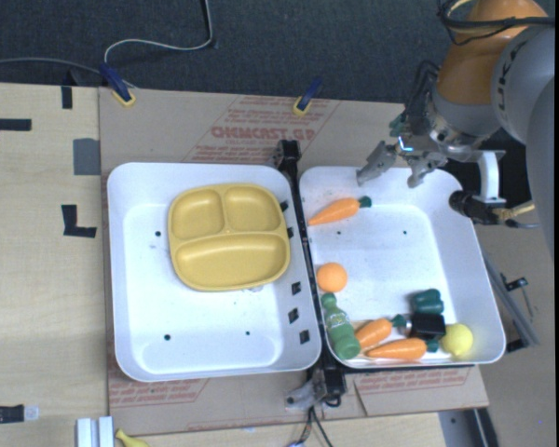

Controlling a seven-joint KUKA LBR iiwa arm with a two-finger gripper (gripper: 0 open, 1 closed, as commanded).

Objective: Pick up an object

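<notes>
My gripper (395,169) hangs open above the far edge of the right bin (447,250), its two fingers spread apart with nothing between them. An orange carrot with a green tip (336,210) lies just left of and below it, near the bin's far left corner. An orange ball (331,277) rests by the left wall. At the near end lie a green bottle (339,329), two more carrots (388,341), a dark green and black object (426,313) and a yellow lemon (457,339).
The left bin (140,324) holds a yellow divided plate (229,235). A black divider (296,240) runs between the bins. Cardboard lies under both bins, with cables across the dark surface behind.
</notes>
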